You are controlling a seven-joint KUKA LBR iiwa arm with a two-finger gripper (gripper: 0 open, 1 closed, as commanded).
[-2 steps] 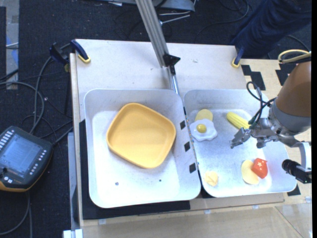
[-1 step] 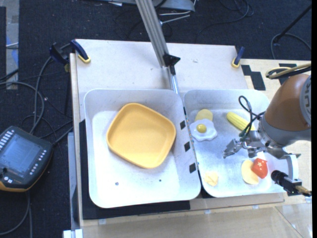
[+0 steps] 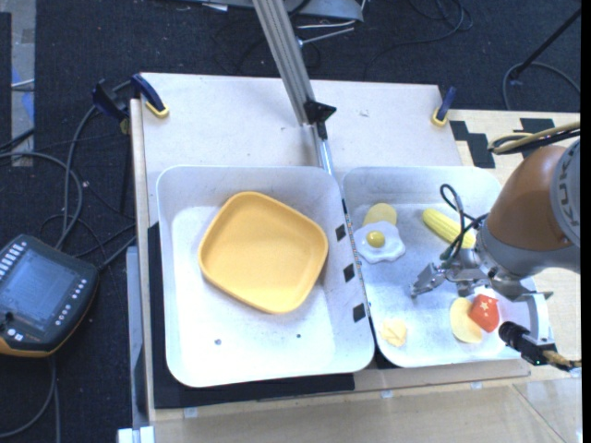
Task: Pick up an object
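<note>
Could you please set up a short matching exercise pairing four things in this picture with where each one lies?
Things:
1. yellow plate
2. fried egg
3. corn cob
4. gripper

Places:
A. right bin, far side, just left of the arm
B. right bin, low over the floor's middle
C. left bin, near its middle
D. right bin, near the divider between the bins

Pairs: 1-C, 2-D, 3-A, 4-B
</note>
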